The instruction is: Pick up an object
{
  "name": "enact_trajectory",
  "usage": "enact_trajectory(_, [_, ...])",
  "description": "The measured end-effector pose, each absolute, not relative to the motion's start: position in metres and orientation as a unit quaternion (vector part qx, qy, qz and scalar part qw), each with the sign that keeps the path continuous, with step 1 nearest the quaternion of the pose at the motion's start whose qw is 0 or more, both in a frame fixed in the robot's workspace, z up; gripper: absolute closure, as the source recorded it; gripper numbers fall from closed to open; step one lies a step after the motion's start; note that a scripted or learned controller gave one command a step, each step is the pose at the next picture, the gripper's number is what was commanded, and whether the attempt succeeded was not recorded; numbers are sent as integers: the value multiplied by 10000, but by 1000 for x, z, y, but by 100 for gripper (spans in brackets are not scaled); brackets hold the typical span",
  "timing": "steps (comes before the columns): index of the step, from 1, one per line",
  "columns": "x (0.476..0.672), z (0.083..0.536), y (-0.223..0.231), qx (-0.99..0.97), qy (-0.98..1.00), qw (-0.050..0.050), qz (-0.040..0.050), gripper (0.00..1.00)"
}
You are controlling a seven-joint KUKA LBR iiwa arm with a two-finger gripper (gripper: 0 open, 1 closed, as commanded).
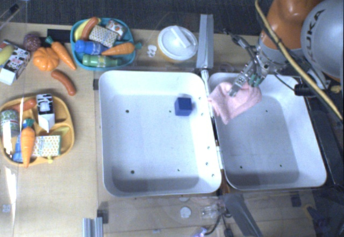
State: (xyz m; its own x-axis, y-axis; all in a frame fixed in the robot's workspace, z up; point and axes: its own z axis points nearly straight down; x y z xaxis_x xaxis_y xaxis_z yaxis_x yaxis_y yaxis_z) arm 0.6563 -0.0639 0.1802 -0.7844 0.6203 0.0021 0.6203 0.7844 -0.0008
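Gripper (243, 83) pinches pink cloth (232, 102) at right bin's (279, 177) left rim, open floor beyond.

2 bins (107, 139), 1 cube (184, 106), 1 cloth (234, 102), maybe.

Single fixed view from above the bench (80, 177), angled downward at a slant, far enough to frame both white bins: left bin (156, 177) and right bin (279, 177) side by side. Arm (301, 21) entering from the right.
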Motion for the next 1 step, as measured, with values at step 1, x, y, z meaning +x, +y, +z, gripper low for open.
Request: enact_trajectory(1, [655,195,-105,-2880,-9576,5,0,100])
